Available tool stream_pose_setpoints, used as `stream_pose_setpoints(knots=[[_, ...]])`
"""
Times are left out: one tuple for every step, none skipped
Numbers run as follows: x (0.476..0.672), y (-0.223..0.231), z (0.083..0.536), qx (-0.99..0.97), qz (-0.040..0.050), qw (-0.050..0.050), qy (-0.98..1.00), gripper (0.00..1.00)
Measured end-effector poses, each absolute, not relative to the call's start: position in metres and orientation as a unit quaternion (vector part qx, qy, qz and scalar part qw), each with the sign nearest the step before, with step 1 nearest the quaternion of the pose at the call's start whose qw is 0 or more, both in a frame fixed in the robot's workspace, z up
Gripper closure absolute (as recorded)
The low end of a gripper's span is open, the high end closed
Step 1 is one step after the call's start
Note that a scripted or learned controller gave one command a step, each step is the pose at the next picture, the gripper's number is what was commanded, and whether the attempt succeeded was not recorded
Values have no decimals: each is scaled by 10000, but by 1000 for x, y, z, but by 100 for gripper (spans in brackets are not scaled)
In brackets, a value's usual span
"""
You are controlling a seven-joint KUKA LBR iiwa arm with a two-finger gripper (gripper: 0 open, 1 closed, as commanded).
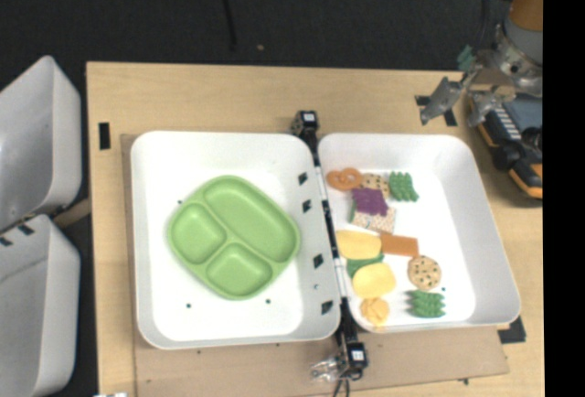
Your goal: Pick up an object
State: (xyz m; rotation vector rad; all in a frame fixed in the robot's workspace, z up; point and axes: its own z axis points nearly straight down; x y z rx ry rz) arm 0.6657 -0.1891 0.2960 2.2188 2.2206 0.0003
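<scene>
Tan wooden bench (228,93) on a dark floor, w/ two shallow white bins side by side. Left bin (155,295) holds a green divided plate (233,237), three compartments, sitting roughly mid-bin. Right bin (457,203) has a cluster of toy food items along its left half: orange pretzel (344,178) near the top, cracker-like piece (373,183) just beside it, green leafy piece (402,187) to the right of that; purple piece (369,200) below, resting on a speckled pale wafer (375,220); yellow piece (358,245) touching an orange slab (399,246); round cookie (423,273) w/ dark chips; another yellow lump (373,280); small orange-yellow piece (374,310) near the bin's bottom edge; second green piece (425,304) bottom right. Arm at the top right, orange band visible above the wrist; gripper (448,102) hovers over the bench beyond the right bin's top right corner, well apart from the food items, nothing visibly btwn it. Can't tell finger state at this angle.
</scene>
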Motion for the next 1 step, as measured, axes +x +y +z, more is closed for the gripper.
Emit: stream_pose_setpoints(knots=[[603, -138, 176, 7075, -31, -56, 7067, 0]])
